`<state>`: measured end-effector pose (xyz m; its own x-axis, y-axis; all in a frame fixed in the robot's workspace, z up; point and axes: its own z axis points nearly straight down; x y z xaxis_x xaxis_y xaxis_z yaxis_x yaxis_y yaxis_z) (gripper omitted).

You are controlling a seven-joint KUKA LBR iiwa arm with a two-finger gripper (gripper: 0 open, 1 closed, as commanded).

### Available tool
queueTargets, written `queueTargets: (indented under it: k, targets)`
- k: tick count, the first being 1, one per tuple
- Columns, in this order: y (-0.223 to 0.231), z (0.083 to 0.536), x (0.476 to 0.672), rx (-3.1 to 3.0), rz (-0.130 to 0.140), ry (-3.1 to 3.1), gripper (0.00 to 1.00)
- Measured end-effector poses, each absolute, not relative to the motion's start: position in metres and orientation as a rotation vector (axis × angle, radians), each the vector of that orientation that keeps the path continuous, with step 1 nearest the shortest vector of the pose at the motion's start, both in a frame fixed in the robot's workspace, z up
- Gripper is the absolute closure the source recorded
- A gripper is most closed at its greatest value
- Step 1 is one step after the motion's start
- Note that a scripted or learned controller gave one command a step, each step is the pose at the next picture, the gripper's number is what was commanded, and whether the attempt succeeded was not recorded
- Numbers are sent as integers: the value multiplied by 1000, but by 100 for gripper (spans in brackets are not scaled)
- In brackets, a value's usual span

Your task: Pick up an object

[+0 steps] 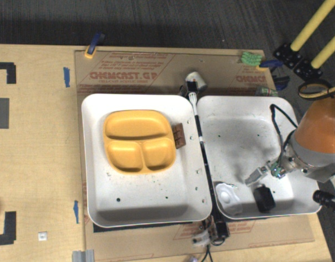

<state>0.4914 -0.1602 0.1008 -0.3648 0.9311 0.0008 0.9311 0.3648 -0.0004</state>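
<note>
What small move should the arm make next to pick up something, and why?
Probably a short move toward the black object and down onto it. The gripper hovers in the right bin just above that object, with nothing seen between its fingers. The white object lies a little farther left.
</note>
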Motion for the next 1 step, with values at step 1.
queueTargets:
  k: [1]
  targets:
    - [-106,86,549,-1657,-5,-2673,0]
